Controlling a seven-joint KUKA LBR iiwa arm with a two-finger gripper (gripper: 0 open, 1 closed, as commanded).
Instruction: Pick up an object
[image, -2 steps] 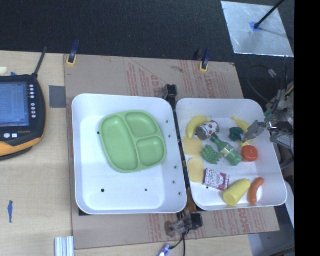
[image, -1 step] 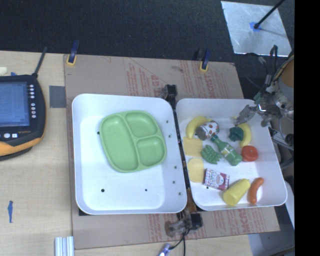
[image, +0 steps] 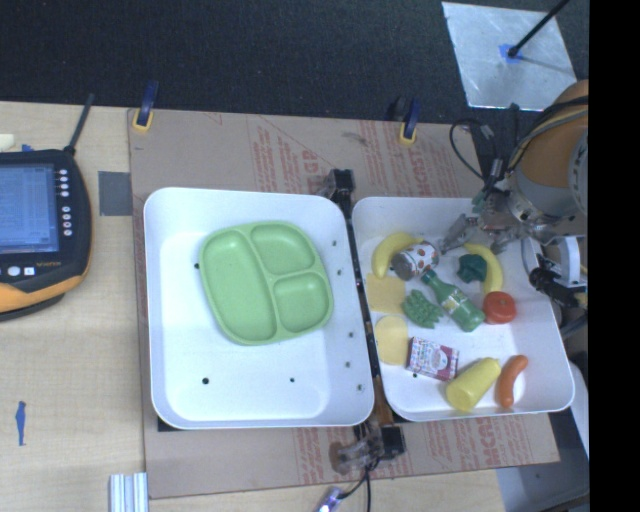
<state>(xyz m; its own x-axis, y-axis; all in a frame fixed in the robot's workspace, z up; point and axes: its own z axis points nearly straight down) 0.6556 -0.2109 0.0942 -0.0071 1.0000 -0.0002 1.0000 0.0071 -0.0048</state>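
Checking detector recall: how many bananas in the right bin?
2. One banana at the right bin's upper left; a second banana by the gripper, partly under a dark green piece. Others may be hidden.

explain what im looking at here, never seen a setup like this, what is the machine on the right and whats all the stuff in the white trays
One camera looks down at a slant on a bench. The grey machine with an orange band at the right is a robot arm; its two-finger gripper hangs over the right shallow white bin. No object shows between its fingers. That bin holds toy food: a yellow banana, a green bottle, a red tomato, a yellow squeeze bottle, an orange sausage and a small red-and-white packet. The left white bin holds a green divided plate. The screened handheld controller lies at far left.
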